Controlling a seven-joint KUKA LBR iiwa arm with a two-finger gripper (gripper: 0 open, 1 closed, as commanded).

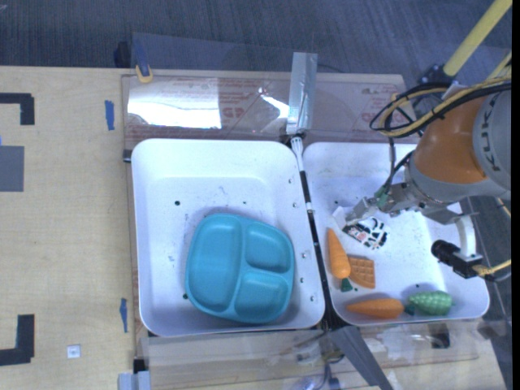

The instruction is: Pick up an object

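The right bin (pixel 455 311) holds several small toys. An orange carrot (pixel 338 252) lies by its left wall, with a tan waffle-like piece (pixel 362 271) beside it. A second orange carrot (pixel 374 306) and a green bumpy piece (pixel 429 302) lie along the front wall. A small black-and-white item (pixel 366 232) sits mid-bin. My gripper (pixel 363 213) hangs low over the bin, just above and behind the black-and-white item, and nothing is visibly held.
The left bin (pixel 154 185) carries a blue divided plate (pixel 240 266). A metal divider (pixel 301 92) stands behind the gap between the bins. The arm's orange band (pixel 453 149) and looping cables (pixel 406 108) overhang the right bin's back right corner.
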